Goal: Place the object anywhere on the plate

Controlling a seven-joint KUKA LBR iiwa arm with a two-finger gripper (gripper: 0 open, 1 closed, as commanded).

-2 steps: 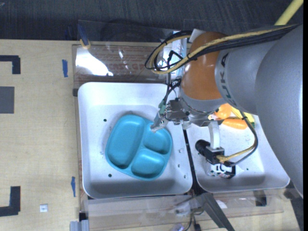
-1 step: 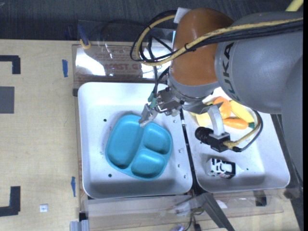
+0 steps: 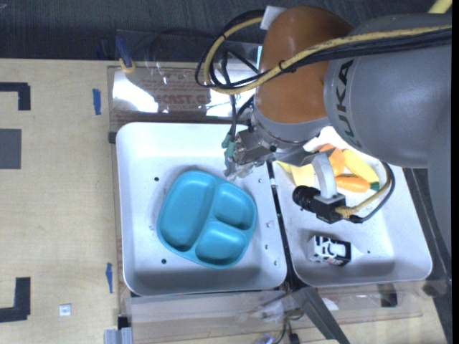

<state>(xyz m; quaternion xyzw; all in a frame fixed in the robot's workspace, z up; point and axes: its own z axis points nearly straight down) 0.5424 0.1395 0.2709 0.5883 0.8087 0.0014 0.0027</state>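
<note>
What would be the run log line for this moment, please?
arm: over bins | gripper: above far rim of blue plate, grasp unclear | plate: left bin | toys: right bin

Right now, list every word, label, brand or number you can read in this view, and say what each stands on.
"UKA" on the grey arm, by the orange band: the end of the brand name, with the first letter hidden.
A small black-and-white object in the right bin bears white markings, too blurred to read.
Brownish print on the shiny clear sheet behind the left bin: too faint to read.
</note>
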